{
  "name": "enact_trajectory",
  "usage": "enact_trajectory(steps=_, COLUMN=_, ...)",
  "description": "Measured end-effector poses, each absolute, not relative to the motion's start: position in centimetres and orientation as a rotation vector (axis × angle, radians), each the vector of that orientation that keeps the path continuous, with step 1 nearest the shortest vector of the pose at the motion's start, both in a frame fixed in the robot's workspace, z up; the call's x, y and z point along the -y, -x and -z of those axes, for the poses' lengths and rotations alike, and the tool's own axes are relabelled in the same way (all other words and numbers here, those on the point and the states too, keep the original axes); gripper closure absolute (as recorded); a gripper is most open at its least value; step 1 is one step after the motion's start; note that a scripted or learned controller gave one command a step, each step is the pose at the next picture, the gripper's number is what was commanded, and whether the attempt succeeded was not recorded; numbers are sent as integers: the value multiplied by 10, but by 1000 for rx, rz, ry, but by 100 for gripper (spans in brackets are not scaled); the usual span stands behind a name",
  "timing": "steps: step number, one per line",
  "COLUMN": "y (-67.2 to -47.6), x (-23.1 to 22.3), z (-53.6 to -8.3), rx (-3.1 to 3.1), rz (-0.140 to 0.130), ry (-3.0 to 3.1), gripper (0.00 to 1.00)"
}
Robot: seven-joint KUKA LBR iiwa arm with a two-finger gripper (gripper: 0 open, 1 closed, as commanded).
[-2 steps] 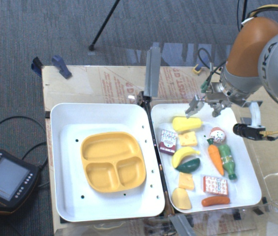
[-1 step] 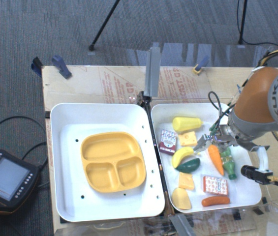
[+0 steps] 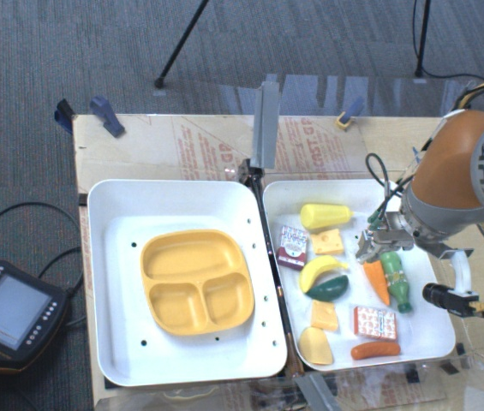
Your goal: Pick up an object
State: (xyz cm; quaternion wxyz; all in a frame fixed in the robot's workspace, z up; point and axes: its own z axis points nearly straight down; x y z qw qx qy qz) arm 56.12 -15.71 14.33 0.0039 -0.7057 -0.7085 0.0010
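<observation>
Risk grows from left to right across this bench. On the left, the white bin [image 3: 113, 229] holds a yellow divided tray [image 3: 197, 281] lying flat, well apart from the arm, so trouble there seems unlikely. The right bin [image 3: 430, 336] is crowded with toy food: a small dark red carton [image 3: 292, 246], a yellow corn cob [image 3: 325, 216], a cheese wedge [image 3: 328, 242], a banana [image 3: 319, 271] lying over a dark green vegetable [image 3: 329, 288], two more pale wedges near the front, a printed red box [image 3: 375, 322] and a sausage [image 3: 375, 349]. Further right, a carrot [image 3: 376, 281] lies just beside a green bottle [image 3: 397, 281], and the gripper [image 3: 385, 240] hangs directly over the top end of that bottle, near the carrot's top. Nothing shows between its tips, and whether they are spread or pressed together I cannot tell.

Because the two lie almost touching, a descent here could land a tip on the carrot rather than beside it, nudging both pieces away. The bottle is round and smooth, so it would probably roll or squirt out of an off-centre pinch.
</observation>
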Motion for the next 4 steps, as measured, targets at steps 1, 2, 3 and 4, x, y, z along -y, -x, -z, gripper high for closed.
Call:
enact_trajectory(steps=1, y=-607, x=117, z=-234, rx=2400, rz=6, ry=2033, gripper=100)
enact_trajectory(steps=2, y=-605, x=197, z=-336, rx=2444, rz=5, ry=1991, gripper=100)
enact_trajectory(steps=3, y=-524, x=158, z=-359, rx=2605, rz=2, ry=1763, gripper=100)
enact_trajectory(steps=4, y=-517, x=195, z=-312, rx=2310, rz=-4, ry=2124, gripper=100)
